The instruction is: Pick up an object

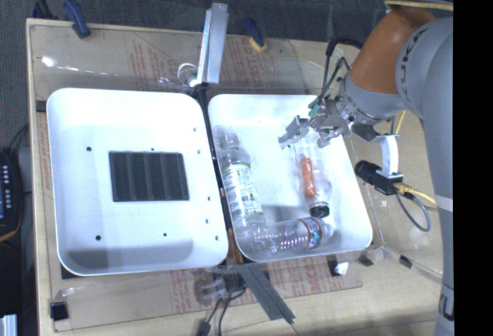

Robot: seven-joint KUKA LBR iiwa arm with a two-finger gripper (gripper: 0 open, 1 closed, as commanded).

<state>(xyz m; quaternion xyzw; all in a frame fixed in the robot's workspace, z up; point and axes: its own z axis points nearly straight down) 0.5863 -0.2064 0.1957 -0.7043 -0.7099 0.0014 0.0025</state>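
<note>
Right bin [350,230], centre-right of frame, holds all my candidates. My gripper [312,130] hangs over its upper part, fingers spread, nothing between them.

Step in hand: choose a target and descend. The slim bottle with the orange contents [308,176] lies just below my fingers, long axis running up-frame. It looks the best pick: I'd straddle its width and close at mid-body. Clear plastic will likely be slick.

Count, largest first:
- Bins: two. Left bin [77,126] carries one dark ribbed panel [149,176].
- Clear plastic bottles: three. Labelled bottle [239,180] along the left wall; crushed bottle [281,236] across the bottom; the orange one.
- Blue clamps [77,18]: two I can count for certain, upper frame.
</note>
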